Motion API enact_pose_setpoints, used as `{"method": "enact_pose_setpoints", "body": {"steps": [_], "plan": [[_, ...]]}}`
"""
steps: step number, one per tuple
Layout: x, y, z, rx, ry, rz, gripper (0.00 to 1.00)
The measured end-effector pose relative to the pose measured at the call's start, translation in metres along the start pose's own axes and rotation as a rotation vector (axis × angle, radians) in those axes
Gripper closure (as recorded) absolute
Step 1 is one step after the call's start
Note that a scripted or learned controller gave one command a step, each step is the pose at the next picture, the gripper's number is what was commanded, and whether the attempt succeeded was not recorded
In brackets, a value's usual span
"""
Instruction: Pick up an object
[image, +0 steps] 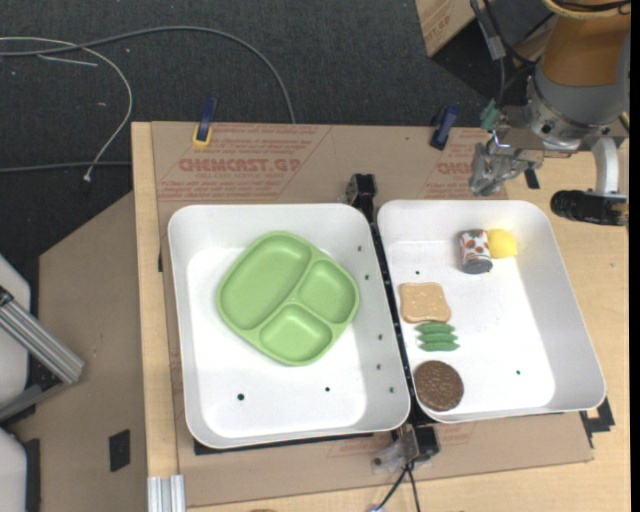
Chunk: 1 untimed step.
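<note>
My gripper (487, 178) hangs above the far edge of the right bin (560, 330), near the top right of the view, with nothing seen between its fingers. In that bin lie a small can (475, 250) with a yellow lemon (501, 243) touching its right side, a slice of toast (423, 301), green pea pods (436, 335) and a round brown cookie (438, 385). The can and lemon sit just below the gripper.
The left bin (200, 330) holds a green divided plate (288, 297). Blue clamps (206, 122) (444, 127) grip the cardboard base at the back. A black bracket (361, 188) sits between the bins' far corners. Cables run across the dark floor.
</note>
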<state>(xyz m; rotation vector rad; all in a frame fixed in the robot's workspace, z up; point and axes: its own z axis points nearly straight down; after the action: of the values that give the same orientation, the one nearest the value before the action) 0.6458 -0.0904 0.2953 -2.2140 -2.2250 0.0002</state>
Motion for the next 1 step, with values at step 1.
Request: {"method": "enact_pose_setpoints", "body": {"steps": [1], "plan": [[0.0615, 0.0020, 0.0136, 0.001, 0.001, -0.002, 1.00]]}}
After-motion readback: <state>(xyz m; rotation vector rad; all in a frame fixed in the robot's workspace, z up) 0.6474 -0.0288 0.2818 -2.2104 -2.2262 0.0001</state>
